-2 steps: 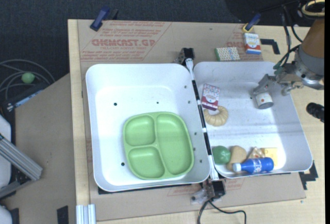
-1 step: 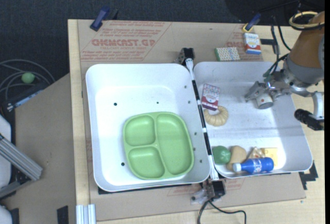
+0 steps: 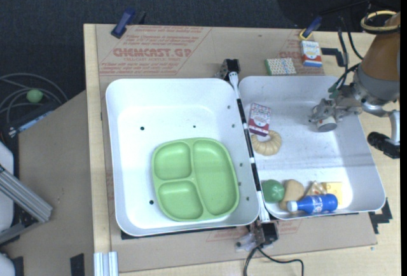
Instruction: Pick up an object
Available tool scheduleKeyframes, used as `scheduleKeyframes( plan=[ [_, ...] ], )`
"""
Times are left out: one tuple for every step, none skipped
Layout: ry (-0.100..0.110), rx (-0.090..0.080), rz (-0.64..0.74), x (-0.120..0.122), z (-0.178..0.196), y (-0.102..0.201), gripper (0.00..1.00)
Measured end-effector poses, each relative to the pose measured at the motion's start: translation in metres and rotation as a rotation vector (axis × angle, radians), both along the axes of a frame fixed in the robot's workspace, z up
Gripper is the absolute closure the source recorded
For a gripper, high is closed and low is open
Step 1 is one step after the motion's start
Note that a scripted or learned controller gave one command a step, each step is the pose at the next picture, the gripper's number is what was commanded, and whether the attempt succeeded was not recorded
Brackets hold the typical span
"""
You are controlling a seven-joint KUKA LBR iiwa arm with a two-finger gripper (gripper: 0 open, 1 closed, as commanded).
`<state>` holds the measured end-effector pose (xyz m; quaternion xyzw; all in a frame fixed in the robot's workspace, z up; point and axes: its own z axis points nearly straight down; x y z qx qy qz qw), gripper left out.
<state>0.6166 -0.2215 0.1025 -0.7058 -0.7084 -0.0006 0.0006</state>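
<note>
- The nearest candidate for picking was a small red and white carton (image 3: 259, 118), lying flat in the right bin (image 3: 356, 160) near its left wall, with a pale ring-shaped pastry (image 3: 265, 143) touching its lower edge
- The carton looked light and stiff, so I judged a pinch across its narrow sides would suit; the pastry looked light too and would likely be best taken across the ring
- Along the bin's front edge lay a green ball (image 3: 273, 190), a tan lump (image 3: 292, 190), a blue bottle (image 3: 314, 205) on its side and a yellow packet (image 3: 333, 191), crowded together; the bottle looked smooth and round, likely to roll or slip
- The hand (image 3: 324, 117) hung over the upper right part of the same bin, well apart from the carton, with nothing seen between its fingers; whether they stood wide or narrow I could not tell
- The left bin (image 3: 127, 141) held a green divided tray (image 3: 194, 178)
- On the desk (image 3: 159, 52) behind the bins sat two small boxes (image 3: 281, 65), and a blue clamp (image 3: 123, 23) gripped the far left corner
</note>
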Motion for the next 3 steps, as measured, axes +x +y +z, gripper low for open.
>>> scheduleKeyframes(
  plan=[
    [0.0, -0.001, -0.003, -0.055, 0.065, 0.043, 1.0],
    [-0.003, -0.001, -0.002, -0.047, 0.171, 0.118, 1.0],
    [0.002, -0.001, -0.003, -0.056, 0.131, 0.162, 1.0]
  ],
)
